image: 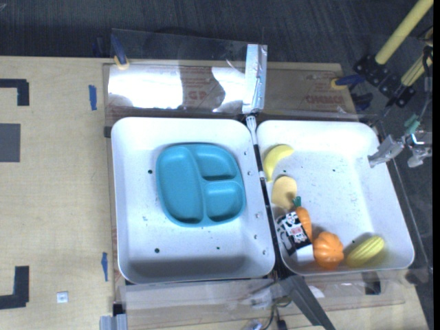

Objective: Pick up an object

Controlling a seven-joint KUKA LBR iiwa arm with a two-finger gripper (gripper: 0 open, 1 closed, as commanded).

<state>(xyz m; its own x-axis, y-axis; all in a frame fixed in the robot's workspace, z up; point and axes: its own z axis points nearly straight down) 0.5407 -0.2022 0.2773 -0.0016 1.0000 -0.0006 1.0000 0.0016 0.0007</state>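
Camera view: carrot (302,220) lies pointing toward upper left; tool (405,146) state unclear.

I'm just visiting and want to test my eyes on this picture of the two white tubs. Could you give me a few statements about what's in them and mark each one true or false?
1. The blue plate lies in the left tub. True.
2. The blue plate has three sections. True.
3. The small orange pumpkin sits on the blue plate. False: it lies in the right tub, near the front edge.
4. The toy food is piled at the back of the right tub. False: it lies along the left and front sides.
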